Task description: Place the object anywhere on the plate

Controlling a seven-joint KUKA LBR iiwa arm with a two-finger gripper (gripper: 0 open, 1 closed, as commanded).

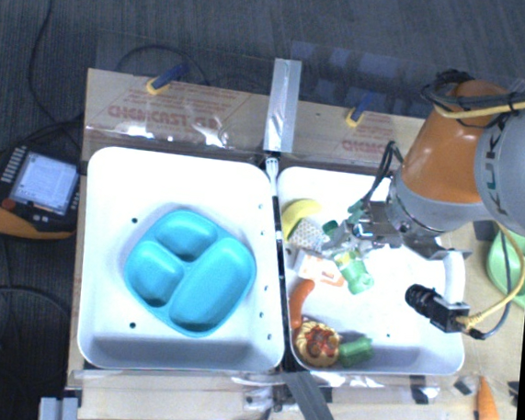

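Note:
A blue three-compartment plate [189,269] lies in the left bin [103,328]. My gripper [356,244] hangs low over the right bin [390,328], near its upper left part, above a cluster of toy foods. Right under it sit a green cylindrical piece [358,276] and a white and orange item [317,267]. A yellow piece [299,214] and a grey speckled piece [304,233] lie just to the gripper's left. I cannot make out anything held between the fingers.
An orange carrot-like piece [297,299], a red and yellow round toy [317,342] and a green piece [356,350] lie along the right bin's left and front edges. A black cable fitting [435,306] hangs at the right. A handheld device [33,190] sits left of the bench.

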